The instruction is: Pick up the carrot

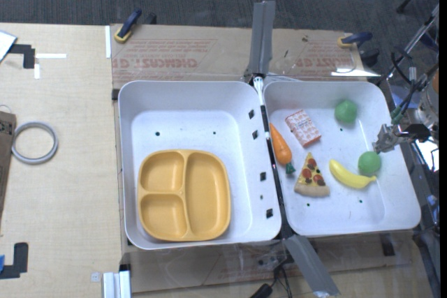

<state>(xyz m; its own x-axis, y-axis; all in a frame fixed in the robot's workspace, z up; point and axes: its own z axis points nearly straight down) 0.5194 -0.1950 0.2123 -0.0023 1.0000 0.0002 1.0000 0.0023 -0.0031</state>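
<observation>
The carrot point(280, 143) is a short orange toy with a green tip at its lower end, lying slightly slanted against the left wall of the right bin point(349, 220), just left of the pizza slice point(311, 176). The end effector point(385, 139) reaches in over that bin's right rim near a green ball point(369, 162), well apart from the carrot; I cannot tell how it is set.

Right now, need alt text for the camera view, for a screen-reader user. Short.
An orange carrot lies at the left wall of the right bin, with the gripper at the bin's right edge beside a green ball. That bin also holds a pizza slice, banana and pink carton; the left bin holds a yellow divided plate.
</observation>
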